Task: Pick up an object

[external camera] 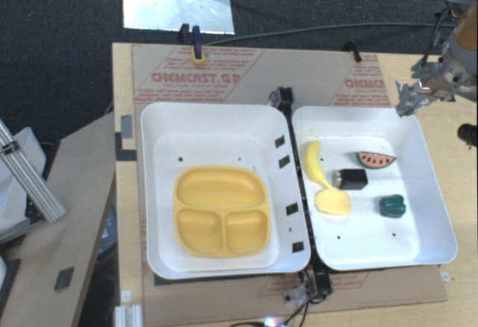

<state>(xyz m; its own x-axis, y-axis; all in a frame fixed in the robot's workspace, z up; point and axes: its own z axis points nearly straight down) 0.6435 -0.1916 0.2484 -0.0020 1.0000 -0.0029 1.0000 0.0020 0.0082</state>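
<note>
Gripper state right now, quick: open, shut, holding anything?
Gripper: above the right bin's far right corner, nothing between its fingers; open or shut cannot be told.

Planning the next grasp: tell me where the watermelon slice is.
The watermelon slice lies in the right bin, near its far right side, just beyond the black block and teal object.

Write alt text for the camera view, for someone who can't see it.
The robot's claw hangs above the far right corner of the right bin, which holds a banana, a watermelon slice, a black block, a yellow piece and a green piece. The left bin holds a yellow divided tray.
</note>
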